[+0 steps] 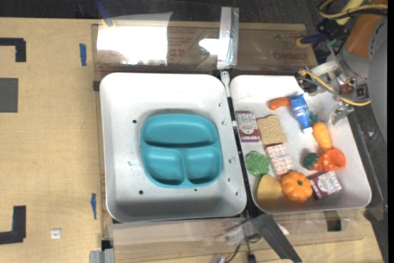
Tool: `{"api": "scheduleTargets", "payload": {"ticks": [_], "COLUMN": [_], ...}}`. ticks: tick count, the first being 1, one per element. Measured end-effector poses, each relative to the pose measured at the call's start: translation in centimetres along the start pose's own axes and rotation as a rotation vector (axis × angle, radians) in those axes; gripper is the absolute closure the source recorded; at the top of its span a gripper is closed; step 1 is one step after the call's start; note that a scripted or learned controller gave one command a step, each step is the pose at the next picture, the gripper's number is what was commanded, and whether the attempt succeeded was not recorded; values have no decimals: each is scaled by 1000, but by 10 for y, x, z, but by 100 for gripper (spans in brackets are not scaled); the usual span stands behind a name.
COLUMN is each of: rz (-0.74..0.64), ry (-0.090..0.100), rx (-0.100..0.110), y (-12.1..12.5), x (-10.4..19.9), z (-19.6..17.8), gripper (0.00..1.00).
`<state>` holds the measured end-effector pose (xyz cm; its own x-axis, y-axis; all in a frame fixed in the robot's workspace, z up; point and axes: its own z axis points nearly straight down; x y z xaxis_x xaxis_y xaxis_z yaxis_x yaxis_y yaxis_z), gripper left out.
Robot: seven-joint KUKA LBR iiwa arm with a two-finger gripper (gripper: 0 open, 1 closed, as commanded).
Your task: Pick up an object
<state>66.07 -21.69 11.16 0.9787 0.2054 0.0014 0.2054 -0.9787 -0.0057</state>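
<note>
Judging from the right bin, where the orange pumpkin, carrot and blue tube lie untouched, nothing is picked yet, and the hand sits at its far right corner, grip state unclear.

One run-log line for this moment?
arm: over right bin's far right corner | teal tray: left bin | grasp: none seen
</note>
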Motion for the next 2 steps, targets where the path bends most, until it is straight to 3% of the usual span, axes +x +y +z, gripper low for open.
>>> {"api": "scheduleTargets", "payload": {"ticks": [1, 2], "rz": [3, 5], "ry": [-2, -2], "rx": [-3, -3], "y": [-39, -97], "x": [-16, 14], "z": [27, 26], "gripper": [0, 0]}}
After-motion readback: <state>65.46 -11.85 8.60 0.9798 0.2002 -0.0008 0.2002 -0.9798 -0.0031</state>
